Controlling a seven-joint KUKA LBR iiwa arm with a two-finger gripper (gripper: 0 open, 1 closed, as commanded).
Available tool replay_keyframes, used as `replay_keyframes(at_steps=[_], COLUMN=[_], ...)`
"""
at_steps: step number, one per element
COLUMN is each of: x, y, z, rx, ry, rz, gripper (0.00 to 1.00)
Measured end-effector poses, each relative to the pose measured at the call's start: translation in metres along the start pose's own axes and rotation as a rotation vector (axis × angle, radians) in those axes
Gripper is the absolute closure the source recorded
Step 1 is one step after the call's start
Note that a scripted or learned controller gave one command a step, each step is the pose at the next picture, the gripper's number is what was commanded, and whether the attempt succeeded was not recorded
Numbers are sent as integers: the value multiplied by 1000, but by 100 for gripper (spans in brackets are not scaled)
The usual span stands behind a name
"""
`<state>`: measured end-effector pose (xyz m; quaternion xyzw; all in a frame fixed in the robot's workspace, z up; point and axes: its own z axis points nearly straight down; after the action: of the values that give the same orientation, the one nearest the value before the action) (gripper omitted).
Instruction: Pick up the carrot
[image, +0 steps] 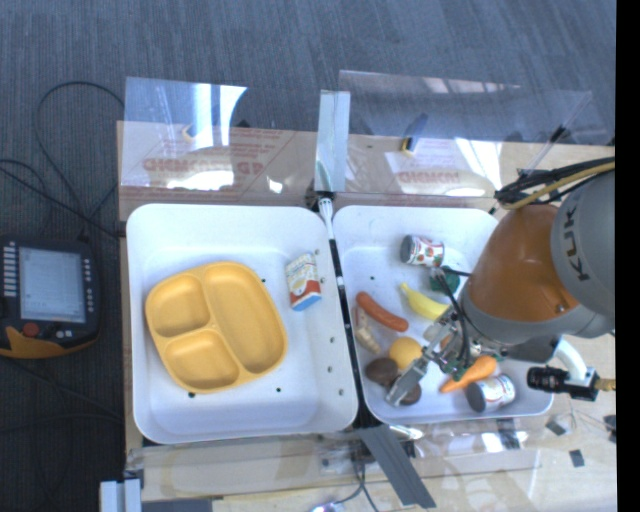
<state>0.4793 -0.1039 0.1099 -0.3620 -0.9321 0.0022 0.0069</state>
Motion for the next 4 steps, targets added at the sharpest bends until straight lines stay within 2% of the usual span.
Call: replay_keyframes(at_steps=[1,2,3,4], x=[-29,-27,-19,-7], y=[35,33,14,7], z=[21,21,21,21], rx=[-14,-21,-23,-28], ry=[-16,-19,-18,-16], rz=[156,369,595,945], gripper=[0,0,0,0])
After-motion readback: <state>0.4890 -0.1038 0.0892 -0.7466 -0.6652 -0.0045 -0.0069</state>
